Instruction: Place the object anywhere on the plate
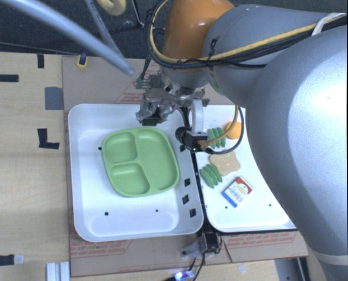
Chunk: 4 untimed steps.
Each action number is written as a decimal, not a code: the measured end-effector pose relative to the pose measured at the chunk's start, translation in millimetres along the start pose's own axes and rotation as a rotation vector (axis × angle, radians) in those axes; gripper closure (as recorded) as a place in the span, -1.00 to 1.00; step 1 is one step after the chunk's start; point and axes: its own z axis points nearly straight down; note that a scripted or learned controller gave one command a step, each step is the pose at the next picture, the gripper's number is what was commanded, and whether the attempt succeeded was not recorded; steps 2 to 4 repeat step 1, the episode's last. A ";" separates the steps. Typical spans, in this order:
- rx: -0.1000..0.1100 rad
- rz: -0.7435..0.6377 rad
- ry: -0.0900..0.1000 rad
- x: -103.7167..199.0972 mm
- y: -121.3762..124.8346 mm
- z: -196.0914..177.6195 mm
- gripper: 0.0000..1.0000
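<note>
A light green plate (pixel 140 161) with three compartments lies in the left white bin (pixel 80 174). My gripper (pixel 152 115) hangs over the far edge of that bin, just beyond the plate's far rim, below the orange band of the wrist. Its tips are dark and blurred against the bin. In the right bin (pixel 250 218) lie a ridged green piece (pixel 215 137), a second green piece (pixel 210 174), an orange ball (pixel 235 130) partly hidden by the arm, a tan toast slice (pixel 225 163) and a small red, white and blue box (pixel 236 191).
The big grey arm covers the right side of the view and the far part of the right bin. A divider with black clips (pixel 189 192) runs between the bins. Cardboard and a wooden bench top (pixel 21 174) surround them.
</note>
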 end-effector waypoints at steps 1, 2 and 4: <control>0.001 0.004 -0.002 -3.7 0.0 0.2 -1.00; 0.001 0.004 -0.002 -3.7 0.0 0.2 -1.00; 0.001 0.004 -0.002 -3.7 0.0 0.2 -1.00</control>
